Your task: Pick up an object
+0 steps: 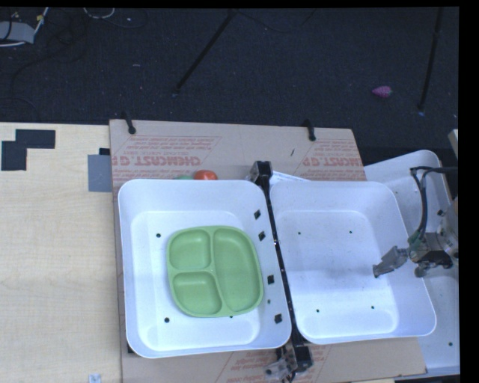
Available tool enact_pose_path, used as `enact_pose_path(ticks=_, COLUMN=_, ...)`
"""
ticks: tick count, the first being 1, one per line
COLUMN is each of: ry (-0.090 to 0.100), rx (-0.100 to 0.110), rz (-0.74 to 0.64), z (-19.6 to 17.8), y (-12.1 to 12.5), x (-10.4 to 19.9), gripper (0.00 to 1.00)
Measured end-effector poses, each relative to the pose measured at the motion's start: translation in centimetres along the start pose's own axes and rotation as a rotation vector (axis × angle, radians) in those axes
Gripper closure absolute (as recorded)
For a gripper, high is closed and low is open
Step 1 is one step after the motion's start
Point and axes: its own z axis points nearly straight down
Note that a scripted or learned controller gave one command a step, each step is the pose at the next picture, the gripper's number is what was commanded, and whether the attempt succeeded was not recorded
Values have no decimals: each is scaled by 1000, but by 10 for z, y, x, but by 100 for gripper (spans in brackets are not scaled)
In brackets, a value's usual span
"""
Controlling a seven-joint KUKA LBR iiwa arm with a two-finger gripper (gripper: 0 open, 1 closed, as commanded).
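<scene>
Gripper (408, 262) at right bin (337, 329) rim, finger spread indiscernible, nothing visibly held; green divided plate (215, 271) flat in left bin (142, 329), graspable by rim.

A robotics lab: white bins (142, 202) on taped cardboard (224, 153), floor cables (97, 11).

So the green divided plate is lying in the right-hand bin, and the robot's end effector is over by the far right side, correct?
Not quite. The camera view shows the green divided plate lying in the left bin, not the right one. The rest holds: the end effector is over by the far right side, at the right bin.
</scene>
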Motion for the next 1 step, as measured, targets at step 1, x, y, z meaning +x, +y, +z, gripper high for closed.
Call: enact_pose_path(ticks=1, ry=-3, rx=-11, rz=-3, z=-6, y=3, x=0, gripper=0)
